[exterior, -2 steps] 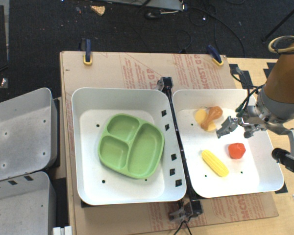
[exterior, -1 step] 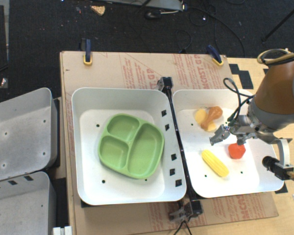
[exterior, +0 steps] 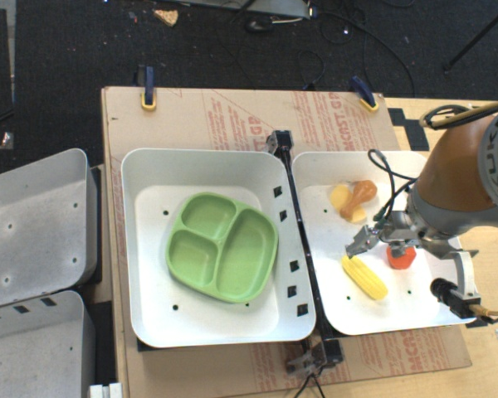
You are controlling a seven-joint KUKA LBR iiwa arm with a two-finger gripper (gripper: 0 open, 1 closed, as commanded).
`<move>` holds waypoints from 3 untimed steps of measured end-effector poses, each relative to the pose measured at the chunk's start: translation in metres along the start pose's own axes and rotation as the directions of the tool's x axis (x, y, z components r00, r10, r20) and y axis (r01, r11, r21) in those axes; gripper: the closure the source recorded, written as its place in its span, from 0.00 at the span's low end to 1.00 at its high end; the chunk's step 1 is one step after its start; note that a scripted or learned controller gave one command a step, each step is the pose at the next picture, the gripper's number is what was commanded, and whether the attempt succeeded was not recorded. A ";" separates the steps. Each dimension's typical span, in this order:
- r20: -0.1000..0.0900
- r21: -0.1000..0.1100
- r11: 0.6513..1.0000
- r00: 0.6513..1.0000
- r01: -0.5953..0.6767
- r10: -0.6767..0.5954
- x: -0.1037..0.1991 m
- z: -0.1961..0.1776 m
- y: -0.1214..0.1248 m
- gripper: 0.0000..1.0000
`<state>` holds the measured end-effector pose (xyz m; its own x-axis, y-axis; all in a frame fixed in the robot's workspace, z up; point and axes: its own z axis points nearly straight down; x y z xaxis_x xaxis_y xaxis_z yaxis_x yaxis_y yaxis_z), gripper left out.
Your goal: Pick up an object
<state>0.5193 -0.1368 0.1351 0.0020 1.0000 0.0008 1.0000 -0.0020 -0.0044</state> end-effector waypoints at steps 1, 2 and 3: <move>0.001 -0.004 1.000 1.000 -0.001 0.001 0.000 -0.012 0.001 1.00; 0.002 -0.007 1.000 1.000 0.003 -0.003 -0.002 -0.054 0.000 1.00; 0.002 -0.008 1.000 1.000 0.004 -0.004 -0.003 -0.096 0.001 1.00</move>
